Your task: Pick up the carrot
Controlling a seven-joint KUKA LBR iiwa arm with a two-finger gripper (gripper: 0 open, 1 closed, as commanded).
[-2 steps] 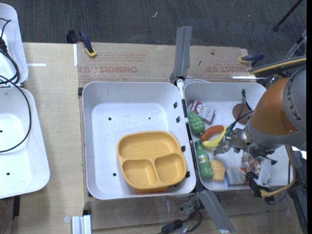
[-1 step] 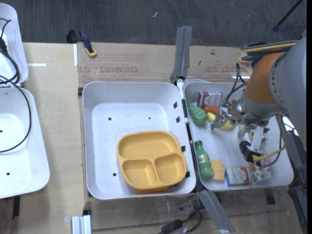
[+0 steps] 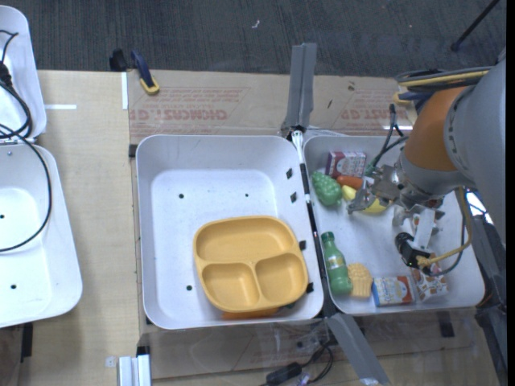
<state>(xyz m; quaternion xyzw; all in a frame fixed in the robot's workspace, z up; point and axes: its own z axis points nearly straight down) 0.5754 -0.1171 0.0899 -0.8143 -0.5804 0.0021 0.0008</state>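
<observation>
The arm (image 3: 451,135) reaches in from the right over the right bin (image 3: 471,292), wrist bent down; the gripper (image 3: 364,197) sits low at the bin's upper middle, among the toys. Whether its jaws are open or closed cannot be told. The carrot (image 3: 348,190), a small orange piece, lies just left of the gripper, beside the green vegetable (image 3: 326,189) and below the pink carton (image 3: 347,164); a yellow item (image 3: 375,207) lies partly hidden under the gripper, its kind unclear. Cables (image 3: 414,244) hang from the wrist over the bin floor. Lower down lie a green bottle (image 3: 334,260), a corn cob (image 3: 360,281) and a small box (image 3: 392,290). The left bin (image 3: 161,240) holds a yellow divided plate (image 3: 249,264).
</observation>
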